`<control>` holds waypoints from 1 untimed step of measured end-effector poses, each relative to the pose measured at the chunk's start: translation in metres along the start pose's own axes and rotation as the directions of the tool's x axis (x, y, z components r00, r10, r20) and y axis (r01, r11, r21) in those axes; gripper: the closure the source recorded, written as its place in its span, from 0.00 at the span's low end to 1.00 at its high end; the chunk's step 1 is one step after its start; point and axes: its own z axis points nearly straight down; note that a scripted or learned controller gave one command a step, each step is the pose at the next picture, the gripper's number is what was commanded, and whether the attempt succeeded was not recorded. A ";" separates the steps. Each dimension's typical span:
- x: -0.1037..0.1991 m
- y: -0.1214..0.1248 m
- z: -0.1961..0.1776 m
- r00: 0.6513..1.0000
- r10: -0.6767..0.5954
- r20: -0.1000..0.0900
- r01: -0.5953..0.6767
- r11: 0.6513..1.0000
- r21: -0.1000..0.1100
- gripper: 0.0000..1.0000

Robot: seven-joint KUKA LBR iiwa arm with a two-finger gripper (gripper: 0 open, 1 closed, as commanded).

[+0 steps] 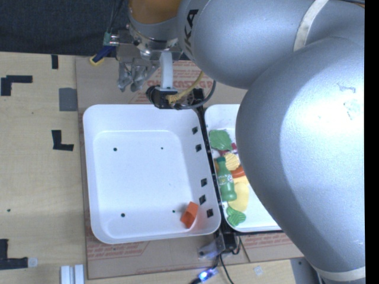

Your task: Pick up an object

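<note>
Cardboard covers the bench [35,176] under two white bins. Landmark: the left bin [95,158]. An orange block [189,215] lies in its near right corner, by the wall, with bare floor across the rest of the bin. The right bin [260,225] beside it holds green, yellow and orange pieces [228,176]. The gripper [135,77] hangs beyond the left bin's far edge; whether its jaws are open, I cannot tell. Partial lettering "K" shows on the arm [249,28].

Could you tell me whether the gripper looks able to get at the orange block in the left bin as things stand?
Probably yes. The orange block lies alone near the left bin's near-right corner, nothing over it; the gripper hangs beyond the far rim. The close walls could hinder it.
</note>
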 end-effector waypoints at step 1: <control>0.001 -0.019 0.180 1.000 -0.001 0.000 0.001 1.000 0.000 1.00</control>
